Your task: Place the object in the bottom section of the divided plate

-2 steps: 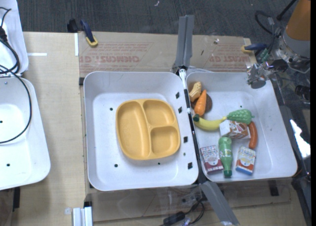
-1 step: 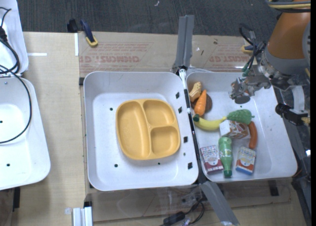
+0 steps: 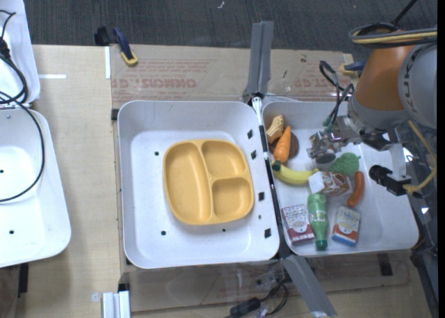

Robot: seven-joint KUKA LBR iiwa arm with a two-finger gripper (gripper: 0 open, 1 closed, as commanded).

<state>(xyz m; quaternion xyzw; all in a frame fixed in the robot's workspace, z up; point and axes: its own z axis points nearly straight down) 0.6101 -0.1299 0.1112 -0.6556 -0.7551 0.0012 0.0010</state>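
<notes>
A yellow divided plate (image 3: 207, 181) lies in the left white bin (image 3: 139, 170). It has one long section on the left and two smaller ones on the right, one above the other, all bare. My gripper (image 3: 322, 147) hangs low over the right bin (image 3: 389, 233), just right of a carrot (image 3: 282, 144) and above a banana (image 3: 295, 174). A green leafy toy (image 3: 345, 164) sits right beside it. Nothing can be made out in its grasp.
The right bin also holds a bread piece (image 3: 274, 126), a green bottle (image 3: 318, 219), a red carton (image 3: 295, 218), a small orange box (image 3: 346, 226), a red sausage (image 3: 357, 188) and a packet (image 3: 332, 183). A grey divider post (image 3: 261, 59) stands between the bins.
</notes>
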